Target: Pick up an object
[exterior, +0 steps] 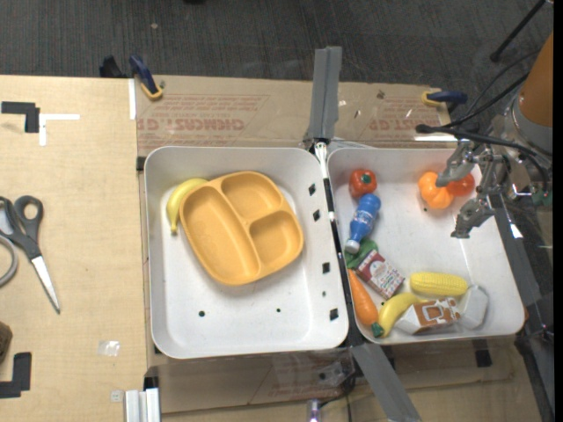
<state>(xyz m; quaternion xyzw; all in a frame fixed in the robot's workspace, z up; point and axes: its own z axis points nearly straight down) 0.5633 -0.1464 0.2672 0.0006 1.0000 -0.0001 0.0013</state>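
Bins are sitting side by side on the wooden surface, with the arm reaching in from the right over the right bin. Its tool is hanging at that bin's upper right, just beside an orange fruit; one finger is lying against the fruit's right side and the other is angling below it, apart from the first. Whether the fruit is actually between them cannot be told from this angle. A tomato is resting near the bin's upper left, a blue bottle is lying just below it, and a red packet is lying below the bottle. A carrot, a small banana, a corn cob and a carton are crowding the bin's lower end. The left bin is carrying a yellow divided plate, with a banana curving against the plate's upper left rim. Scissors are lying on the surface at far left.
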